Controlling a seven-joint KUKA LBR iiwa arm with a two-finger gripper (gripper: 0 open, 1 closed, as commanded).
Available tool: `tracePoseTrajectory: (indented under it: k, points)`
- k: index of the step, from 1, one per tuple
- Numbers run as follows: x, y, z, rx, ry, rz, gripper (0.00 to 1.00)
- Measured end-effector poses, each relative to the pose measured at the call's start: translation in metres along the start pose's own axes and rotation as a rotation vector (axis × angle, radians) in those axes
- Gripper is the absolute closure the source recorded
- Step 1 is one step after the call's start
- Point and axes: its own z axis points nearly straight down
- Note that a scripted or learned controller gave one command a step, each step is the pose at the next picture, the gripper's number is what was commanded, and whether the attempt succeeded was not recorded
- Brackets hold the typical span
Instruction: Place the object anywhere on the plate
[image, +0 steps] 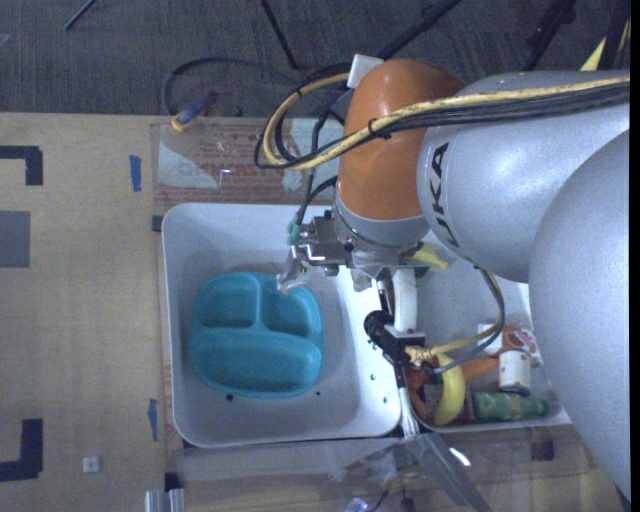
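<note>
Arm (480, 170) over plate (258, 335), banana (452, 392)

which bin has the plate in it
The left bin: the blue plate lies in it. The right bin holds a banana and other items.

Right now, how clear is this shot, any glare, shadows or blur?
In the camera view, the teal plate is sharp; soft shadow pools along the left bin wall; glare streaks the grey arm; the end effector looks slightly soft against the plate.
</note>
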Motion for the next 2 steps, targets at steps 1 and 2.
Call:
tracePoseTrajectory:
  k: [1,2]
  points:
    - [0.002,0.0,-0.01,0.0,-0.001,-0.006,1.0]
    - [0.036,0.012,0.085,0.003,0.0,-0.12,1.0]
